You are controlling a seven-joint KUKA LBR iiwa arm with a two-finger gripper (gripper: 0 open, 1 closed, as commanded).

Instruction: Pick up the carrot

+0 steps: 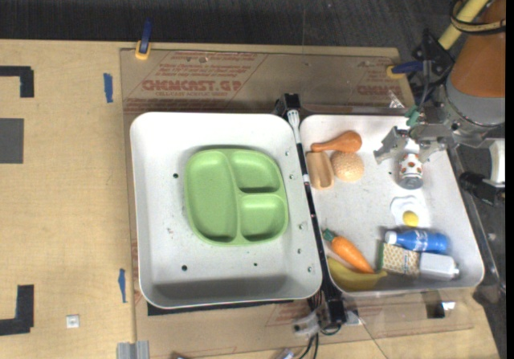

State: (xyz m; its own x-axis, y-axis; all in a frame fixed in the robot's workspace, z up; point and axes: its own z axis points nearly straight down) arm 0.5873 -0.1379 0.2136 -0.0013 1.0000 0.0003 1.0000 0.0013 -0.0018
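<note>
The job had not really started, as far as the view showed. The small orange carrot with a green top (350,251) lay untouched near the front left corner of the right shallow white bin (470,225), just beside the wall next to the other bin. A yellow banana (353,277) lay right under it, touching it. The grey arm with the orange band (480,68) reached in from the right side and bent down over the far right part of that same bin. The metal two-finger gripper (409,144) hung there, well apart from the carrot, and it held nothing that could be seen. I could not tell if the gripper was clenched or released, because it looked too small and muddled. A little white and red cup (410,169) sat just under it. A blue and white tube (419,241) lay between the gripper and the carrot. The left white bin (161,140) held a green plastic tray with three parts (235,194). All the work was left: the arm needed to move over to the carrot, go down, grab it and lift it
</note>
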